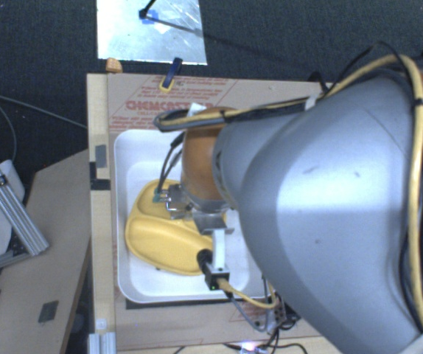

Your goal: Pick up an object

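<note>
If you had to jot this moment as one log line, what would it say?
arm: reaching into white bin | gripper: down at yellow object | grasp: unconfirmed

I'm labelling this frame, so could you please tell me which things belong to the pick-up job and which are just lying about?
Job:
yellow object in the bin
white bin
end effector, lowered onto the yellow object

Lying about:
blue and yellow clip
shiny sheet
metal frame
</note>
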Motion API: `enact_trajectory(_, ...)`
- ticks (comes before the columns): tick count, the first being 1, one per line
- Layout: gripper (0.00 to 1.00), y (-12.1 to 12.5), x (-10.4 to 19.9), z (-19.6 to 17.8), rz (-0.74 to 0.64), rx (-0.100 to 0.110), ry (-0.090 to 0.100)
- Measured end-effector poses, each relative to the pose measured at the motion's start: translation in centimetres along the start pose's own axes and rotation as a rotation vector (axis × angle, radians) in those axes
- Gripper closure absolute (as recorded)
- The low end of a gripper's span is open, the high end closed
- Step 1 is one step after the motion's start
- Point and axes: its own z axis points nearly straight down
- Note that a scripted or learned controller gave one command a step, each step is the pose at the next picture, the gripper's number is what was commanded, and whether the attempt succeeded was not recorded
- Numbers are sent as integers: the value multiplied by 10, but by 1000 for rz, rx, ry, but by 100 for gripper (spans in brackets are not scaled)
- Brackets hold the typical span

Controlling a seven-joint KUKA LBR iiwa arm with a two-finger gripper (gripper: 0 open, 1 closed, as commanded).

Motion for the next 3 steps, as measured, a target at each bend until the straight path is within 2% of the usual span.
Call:
enact_trajectory(1, 100, -2, 15, 1, 4, 15, -5)
enact_trajectory(2, 100, 8, 22, 2, 4, 38, -15)
enact_trajectory(3, 100, 53, 27, 10, -5, 52, -7)
